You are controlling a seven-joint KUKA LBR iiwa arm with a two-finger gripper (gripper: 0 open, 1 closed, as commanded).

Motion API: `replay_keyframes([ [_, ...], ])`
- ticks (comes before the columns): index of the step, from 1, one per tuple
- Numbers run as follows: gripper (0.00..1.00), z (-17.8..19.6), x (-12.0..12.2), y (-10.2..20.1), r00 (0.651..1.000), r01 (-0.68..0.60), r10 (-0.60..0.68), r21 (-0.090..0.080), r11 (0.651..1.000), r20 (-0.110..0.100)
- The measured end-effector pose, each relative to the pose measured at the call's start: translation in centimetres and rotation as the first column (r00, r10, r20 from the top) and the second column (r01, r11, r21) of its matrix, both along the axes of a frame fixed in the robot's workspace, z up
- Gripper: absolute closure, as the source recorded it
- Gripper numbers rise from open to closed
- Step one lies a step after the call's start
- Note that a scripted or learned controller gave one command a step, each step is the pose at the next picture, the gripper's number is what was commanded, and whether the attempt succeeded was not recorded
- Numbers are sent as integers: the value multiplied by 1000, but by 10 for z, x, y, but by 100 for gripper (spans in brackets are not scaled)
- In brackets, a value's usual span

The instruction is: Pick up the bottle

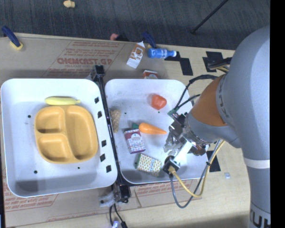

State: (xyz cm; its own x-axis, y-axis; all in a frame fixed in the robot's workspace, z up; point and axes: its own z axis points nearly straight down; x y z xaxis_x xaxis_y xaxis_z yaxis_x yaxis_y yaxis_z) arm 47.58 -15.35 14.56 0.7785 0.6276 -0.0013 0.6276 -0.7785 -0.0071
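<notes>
1. Bottle point(160, 53): blue, lying on its side on the bench at upper centre of the frame. It is outside both bins, just beyond the upper rim of the right bin point(115, 87). Its cap end points to the right. No label on it is legible.

2. Gripper point(172, 136): positioned low over the right part of the right bin, just right of the carrot point(152, 129). The bottle lies well apart from it, above and slightly left in the frame, with the bin's rim between them. Whether the gripper is spread or pressed together cannot be told. Nothing is seen held in it.

3. Writing: the cardboard sheet point(85, 56) under the bins carries red print reading "CHEMCAST GP", with smaller lines beneath that are too fine to read.

4. A small carton point(135, 55) stands just left of the bottle; its print is illegible. A small red box point(134, 141) in the right bin bears a label, also unreadable.

5. Other contents of the right bin: a red round item point(158, 101) and a patterned green packet point(148, 164).

6. Left bin point(9, 127): holds a yellow divided plate point(66, 133) with a banana point(62, 100) beside its upper edge.
</notes>
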Motion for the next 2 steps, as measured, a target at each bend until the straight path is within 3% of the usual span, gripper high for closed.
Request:
replay_keyframes([
  [1,100,23,0,-53,1000,25,-25,-1,1000,2],
  [2,100,13,0,-25,896,443,-443,-2,896,0],
])
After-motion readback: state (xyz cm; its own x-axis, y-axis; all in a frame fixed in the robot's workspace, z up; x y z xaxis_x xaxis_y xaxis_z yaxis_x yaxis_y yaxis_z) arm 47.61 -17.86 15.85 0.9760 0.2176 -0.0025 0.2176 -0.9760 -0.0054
